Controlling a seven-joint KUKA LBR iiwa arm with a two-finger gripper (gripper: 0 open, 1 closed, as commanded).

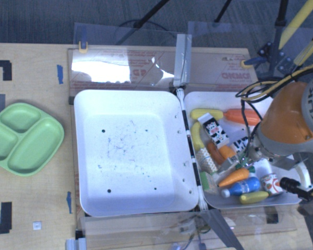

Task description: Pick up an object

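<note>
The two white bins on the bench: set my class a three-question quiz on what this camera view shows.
1. True or false: the toys lie in the left bin.
2. Which sits left of both bins? A) green divided plate B) red bowl C) blue cup
3. Fill in: the arm's orange band hangs over the ____ bin.

Key: 1 false, they crowd the right bin, among them a toy carrot and a blue bottle. 2 A. 3 right.

Fixed overhead cam, slanted down on both bins (88, 113).
</note>
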